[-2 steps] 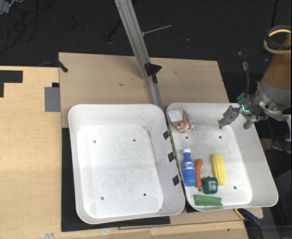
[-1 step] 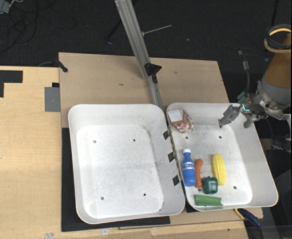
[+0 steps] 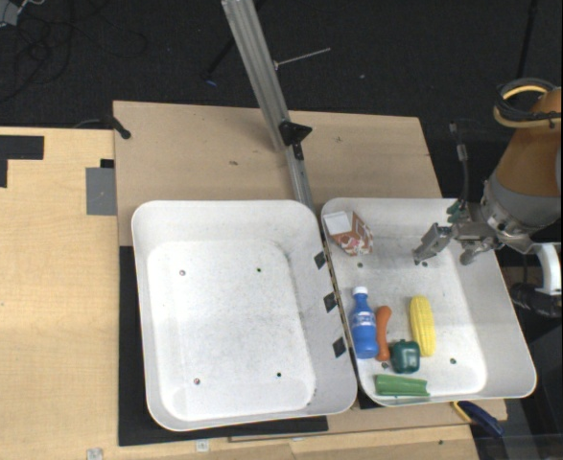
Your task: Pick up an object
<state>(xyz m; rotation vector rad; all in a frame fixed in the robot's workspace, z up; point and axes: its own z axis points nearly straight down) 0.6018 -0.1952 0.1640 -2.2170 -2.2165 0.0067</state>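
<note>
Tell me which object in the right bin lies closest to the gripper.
The small carton with the red side, near the bin's far left corner. It lies apart from the rest, about level with the gripper, while the corn, bottle and others cluster nearer the front.

Two bins (image 3: 156, 220) (image 3: 511, 338) (six small objects (image 3: 421, 325))

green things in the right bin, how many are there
2. A dark green round-edged block sits near the bin's front, just below the yellow corn cob. A flat bright green strip lies along the front wall, right below that block.
</note>
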